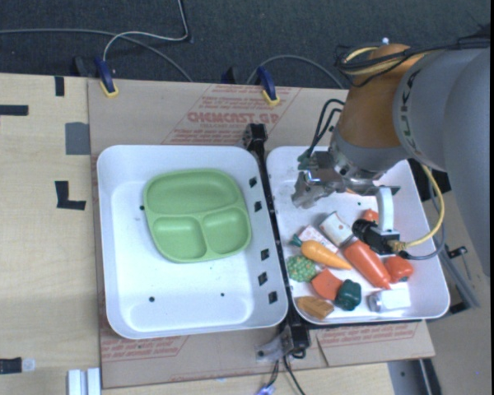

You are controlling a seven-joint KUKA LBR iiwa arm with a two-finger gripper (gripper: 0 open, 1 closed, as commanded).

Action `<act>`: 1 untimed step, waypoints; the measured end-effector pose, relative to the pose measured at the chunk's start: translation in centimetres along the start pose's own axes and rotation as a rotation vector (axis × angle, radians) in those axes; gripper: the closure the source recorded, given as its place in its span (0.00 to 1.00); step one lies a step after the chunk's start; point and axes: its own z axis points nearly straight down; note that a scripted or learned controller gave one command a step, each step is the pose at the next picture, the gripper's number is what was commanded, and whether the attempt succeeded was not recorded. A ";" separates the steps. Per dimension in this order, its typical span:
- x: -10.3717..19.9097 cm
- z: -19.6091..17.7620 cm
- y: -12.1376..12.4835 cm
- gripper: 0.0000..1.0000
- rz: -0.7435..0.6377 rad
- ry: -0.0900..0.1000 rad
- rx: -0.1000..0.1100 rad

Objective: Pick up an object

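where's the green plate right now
In the camera view the green plate lies in the left bin, toward its upper middle, across the divider from the right bin that holds the toy food.

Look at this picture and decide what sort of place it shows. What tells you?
Probably a robotics lab test bench. A grey arm with an orange band reaches over two shallow white bins, one holding a green divided plastic plate, the other small toy foods such as an orange plastic carrot. Cables trail behind.

Two white bins (pixel 119 245), one green divided plate (pixel 198 215), two blue clamps (pixel 107 77), and roughly ten small toy items (pixel 346 257) are present.
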 end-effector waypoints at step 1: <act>-0.1 0.1 -0.1 0.00 0.001 0.000 0.002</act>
